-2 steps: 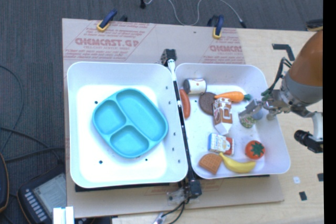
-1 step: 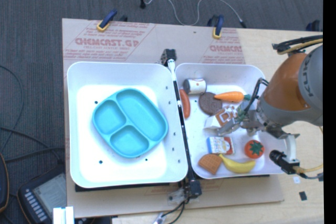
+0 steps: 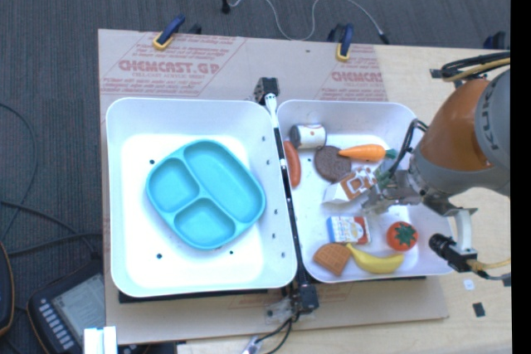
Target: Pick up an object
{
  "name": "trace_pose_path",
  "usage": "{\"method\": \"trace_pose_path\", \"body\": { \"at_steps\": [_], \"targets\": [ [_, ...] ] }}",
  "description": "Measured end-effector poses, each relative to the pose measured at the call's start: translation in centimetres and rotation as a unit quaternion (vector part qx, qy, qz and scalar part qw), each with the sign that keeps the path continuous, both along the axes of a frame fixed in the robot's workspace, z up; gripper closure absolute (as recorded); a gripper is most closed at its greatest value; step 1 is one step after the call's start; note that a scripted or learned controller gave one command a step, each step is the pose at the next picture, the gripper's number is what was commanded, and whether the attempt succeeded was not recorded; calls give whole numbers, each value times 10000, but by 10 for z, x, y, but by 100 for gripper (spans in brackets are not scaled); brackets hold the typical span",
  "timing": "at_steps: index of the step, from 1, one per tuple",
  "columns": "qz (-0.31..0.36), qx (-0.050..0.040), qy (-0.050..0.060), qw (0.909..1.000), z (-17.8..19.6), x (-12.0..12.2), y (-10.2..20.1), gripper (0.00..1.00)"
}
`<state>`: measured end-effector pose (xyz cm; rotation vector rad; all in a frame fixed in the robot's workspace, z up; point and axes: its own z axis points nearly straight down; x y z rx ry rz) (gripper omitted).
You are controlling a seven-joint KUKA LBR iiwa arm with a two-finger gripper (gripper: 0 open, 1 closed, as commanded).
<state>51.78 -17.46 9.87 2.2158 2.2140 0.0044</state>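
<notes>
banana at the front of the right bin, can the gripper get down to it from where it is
Probably yes. The banana lies uncovered at the right bin's front edge, just ahead of the gripper; the waffle and tomato crowd its ends.

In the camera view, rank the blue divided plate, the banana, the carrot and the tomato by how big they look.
Largest to smallest:
1. blue divided plate, by far the largest
2. banana
3. carrot
4. tomato

The carrot and the tomato look close in area, so I would not rank those two firmly.
</notes>
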Motion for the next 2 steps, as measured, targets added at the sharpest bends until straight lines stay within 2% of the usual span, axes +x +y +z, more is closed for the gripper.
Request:
{"method": "trace_pose_path", "body": {
  "at_steps": [1,2],
  "targets": [
    [-1,1,2,10000,0,0,0,0],
    [9,6,9,10000,-11,71,-20,0]
  ]
}}
